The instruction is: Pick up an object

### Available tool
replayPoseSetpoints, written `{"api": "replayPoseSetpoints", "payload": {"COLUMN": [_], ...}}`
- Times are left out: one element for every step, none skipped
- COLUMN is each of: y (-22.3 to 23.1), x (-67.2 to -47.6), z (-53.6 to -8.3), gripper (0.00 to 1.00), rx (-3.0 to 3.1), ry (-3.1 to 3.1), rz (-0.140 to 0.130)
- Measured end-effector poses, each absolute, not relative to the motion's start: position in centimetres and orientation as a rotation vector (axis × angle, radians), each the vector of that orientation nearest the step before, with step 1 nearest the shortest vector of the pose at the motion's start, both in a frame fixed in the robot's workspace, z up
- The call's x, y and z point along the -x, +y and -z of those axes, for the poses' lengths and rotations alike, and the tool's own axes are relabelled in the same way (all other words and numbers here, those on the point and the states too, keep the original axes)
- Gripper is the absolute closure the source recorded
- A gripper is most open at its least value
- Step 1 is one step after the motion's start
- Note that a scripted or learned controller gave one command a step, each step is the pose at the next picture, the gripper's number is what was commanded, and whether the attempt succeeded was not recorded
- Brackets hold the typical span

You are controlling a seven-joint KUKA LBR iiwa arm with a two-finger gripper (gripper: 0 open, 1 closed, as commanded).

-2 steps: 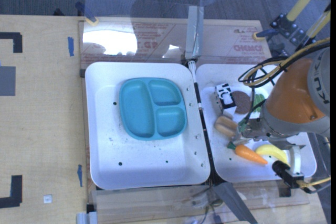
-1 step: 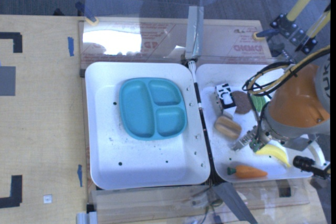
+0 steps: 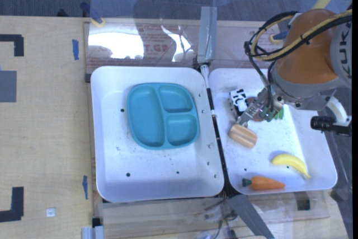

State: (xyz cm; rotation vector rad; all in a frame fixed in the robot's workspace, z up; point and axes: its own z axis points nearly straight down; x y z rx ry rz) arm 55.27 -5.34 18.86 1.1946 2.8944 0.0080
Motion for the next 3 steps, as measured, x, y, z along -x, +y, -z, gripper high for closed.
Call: {"api": "replayPoseSetpoints", "payload": {"y": [-3.4, -2.7, 2.4], "x": [-60.5, -54.0, -53.7], "z": [-23.2, -19.3, -28.1], "gripper": [1.0, 1.0, 1.0], "rx": [-1.57, -1.423, -1.725], "ry": [2.713, 2.803, 2.619], "rz": [-0.006, 0.001, -0.007]}}
